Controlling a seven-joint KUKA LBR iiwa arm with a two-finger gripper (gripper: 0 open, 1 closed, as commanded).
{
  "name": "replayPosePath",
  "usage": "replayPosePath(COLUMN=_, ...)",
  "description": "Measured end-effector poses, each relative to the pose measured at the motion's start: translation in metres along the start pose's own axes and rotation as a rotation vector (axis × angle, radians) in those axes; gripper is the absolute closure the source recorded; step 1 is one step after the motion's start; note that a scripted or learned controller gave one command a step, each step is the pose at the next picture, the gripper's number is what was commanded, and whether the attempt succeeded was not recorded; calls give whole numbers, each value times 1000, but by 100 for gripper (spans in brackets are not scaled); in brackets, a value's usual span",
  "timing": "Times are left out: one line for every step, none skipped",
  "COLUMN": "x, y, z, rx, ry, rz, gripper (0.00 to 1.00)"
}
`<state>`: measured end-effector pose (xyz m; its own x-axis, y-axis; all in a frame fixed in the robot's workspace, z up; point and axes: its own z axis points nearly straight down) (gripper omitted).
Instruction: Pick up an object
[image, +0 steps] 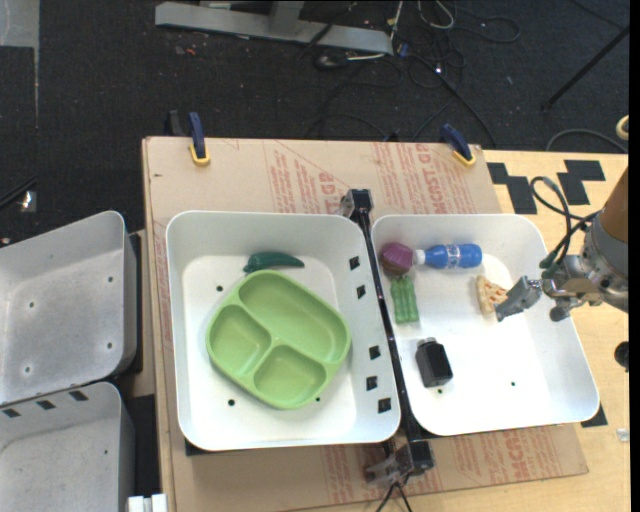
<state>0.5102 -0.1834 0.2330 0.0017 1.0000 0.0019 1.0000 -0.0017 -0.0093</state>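
My gripper (537, 304) hangs over the right side of the right bin (520, 410), open, with nothing between its fingers. Its left finger (515, 300) is right beside a tan wedge-shaped piece (490, 293); I cannot tell whether they touch. Further left in the same bin lie a blue bottle (452, 257), a purple object (397, 259), a green bar (404, 299) and a black block (433, 363).
The left bin (190, 400) holds a green divided plate (279, 338) and a dark green curved item (272, 262) at its back. A black divider with clips (378, 320) runs between the bins. Grey trays (60, 300) lie off the bench at the left.
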Motion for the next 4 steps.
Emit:
replayPosePath(x=0, y=2, z=-4, rx=-9, ry=-2, rz=-2, gripper=0)
replayPosePath(x=-3, y=1, z=40, rx=-5, ry=-1, rz=0, gripper=0)
replayPosePath(x=-8, y=0, z=103, rx=-3, ry=0, rz=0, gripper=0)
replayPosePath(x=-7, y=0, z=143, rx=-6, ry=-1, rz=0, gripper=0)
